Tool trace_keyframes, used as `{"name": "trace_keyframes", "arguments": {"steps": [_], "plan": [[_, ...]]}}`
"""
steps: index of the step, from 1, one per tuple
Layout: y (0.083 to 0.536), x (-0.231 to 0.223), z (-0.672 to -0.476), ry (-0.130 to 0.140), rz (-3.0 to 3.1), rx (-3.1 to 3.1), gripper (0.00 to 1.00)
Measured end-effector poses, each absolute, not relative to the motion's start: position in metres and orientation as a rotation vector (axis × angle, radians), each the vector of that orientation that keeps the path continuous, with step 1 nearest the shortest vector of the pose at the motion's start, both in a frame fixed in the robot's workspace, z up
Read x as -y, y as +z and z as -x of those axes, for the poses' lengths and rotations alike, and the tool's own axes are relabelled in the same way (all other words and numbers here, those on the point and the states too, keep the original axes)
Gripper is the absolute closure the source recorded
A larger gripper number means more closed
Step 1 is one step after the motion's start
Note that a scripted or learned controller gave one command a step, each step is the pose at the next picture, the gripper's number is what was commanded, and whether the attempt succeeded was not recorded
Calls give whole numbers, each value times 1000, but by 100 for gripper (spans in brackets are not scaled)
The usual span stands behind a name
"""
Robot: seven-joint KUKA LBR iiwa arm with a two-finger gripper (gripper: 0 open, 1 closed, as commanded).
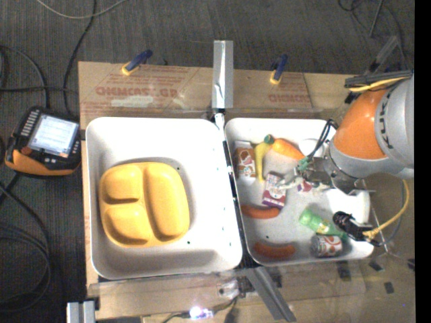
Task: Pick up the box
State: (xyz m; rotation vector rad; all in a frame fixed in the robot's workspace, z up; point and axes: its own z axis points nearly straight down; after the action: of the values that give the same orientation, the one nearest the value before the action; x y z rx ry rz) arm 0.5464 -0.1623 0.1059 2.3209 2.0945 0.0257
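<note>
The box (pixel 274 189) lies mid-frame in the right bin (pixel 250 244); your pincer (pixel 304 173) sits just right of it, grip state unclear.

Box (pixel 275 188) in right bin (pixel 236 132), tray (pixel 144 202) in left.

The hand (pixel 301 173) hovers just beside the box (pixel 274 189) in the right bin (pixel 237 128).

A yellow divided tray (pixel 143 202) lies in the white left bin (pixel 94 180). The right bin (pixel 269 237) holds a purple-and-white box (pixel 274 190), a green bottle (pixel 320 221) and reddish-brown sausages (pixel 273 249).
</note>
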Motion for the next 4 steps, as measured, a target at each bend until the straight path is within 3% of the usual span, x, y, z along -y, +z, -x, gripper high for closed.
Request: {"name": "trace_keyframes", "arguments": {"steps": [1, 2, 3, 4], "plan": [[95, 190, -581, 21, -2352, -2068, 0], [108, 188, -584, 31, -2343, -2068, 100], [106, 188, -583, 25, -2347, -2071, 0], [95, 209, -613, 19, -2257, -2176, 0]]}}
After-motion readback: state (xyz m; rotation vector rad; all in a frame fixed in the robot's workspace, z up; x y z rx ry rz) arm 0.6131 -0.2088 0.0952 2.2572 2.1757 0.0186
